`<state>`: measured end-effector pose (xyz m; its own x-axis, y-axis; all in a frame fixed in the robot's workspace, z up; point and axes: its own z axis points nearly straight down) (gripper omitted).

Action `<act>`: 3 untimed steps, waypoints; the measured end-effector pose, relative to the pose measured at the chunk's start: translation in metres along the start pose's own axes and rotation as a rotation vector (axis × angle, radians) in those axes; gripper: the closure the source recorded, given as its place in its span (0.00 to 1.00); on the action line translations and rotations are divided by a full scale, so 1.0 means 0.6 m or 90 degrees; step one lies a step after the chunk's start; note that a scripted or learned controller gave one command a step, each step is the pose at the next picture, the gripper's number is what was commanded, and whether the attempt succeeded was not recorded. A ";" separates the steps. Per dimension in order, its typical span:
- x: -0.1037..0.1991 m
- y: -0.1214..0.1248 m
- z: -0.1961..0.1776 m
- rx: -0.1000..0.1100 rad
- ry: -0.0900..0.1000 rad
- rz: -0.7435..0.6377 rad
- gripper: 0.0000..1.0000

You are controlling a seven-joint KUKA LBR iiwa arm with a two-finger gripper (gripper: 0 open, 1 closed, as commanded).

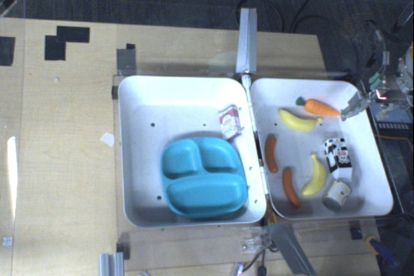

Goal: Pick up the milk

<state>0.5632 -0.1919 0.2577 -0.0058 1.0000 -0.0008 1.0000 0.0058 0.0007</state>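
Milk is in the right one of two shallow white bins, as a small carton with black and white patches [337,155]. This right bin [372,171] stands on the pale wooden surface [65,139], and its inner wall meets that of the left bin [139,139]. The carton is in the right half of its bin, about midway between the far and near walls, and nothing grips it. Just beside it, on its near left, lies a curved yellow toy banana [315,178], and it looks to touch the carton. Near the carton, toward the near wall, lies a small grey and white can [336,194] on its side.

Further in the same bin we see an orange toy carrot with a green top [318,108], a second yellow banana [297,120] just beside it, and two reddish-brown sausages [271,153] [290,188] along the left part.

The left bin holds a light blue plastic plate with three compartments [204,176] and a small pink and white packet [229,123] near the right wall.

The grey gripper [354,108] hangs over the far right corner of the right bin, near the carrot tip and well apart from the milk carton. It is blurred, so we cannot tell if the jaws are released or clenched.
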 end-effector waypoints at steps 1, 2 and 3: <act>-0.023 -0.021 0.231 0.001 0.001 -0.045 0.00; -0.024 0.031 0.283 -0.005 -0.001 -0.180 0.00; -0.024 -0.045 0.042 -0.003 -0.002 -0.433 0.00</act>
<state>0.5364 -0.2067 0.2328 -0.6330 0.7742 -0.0053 0.7742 0.6330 0.0039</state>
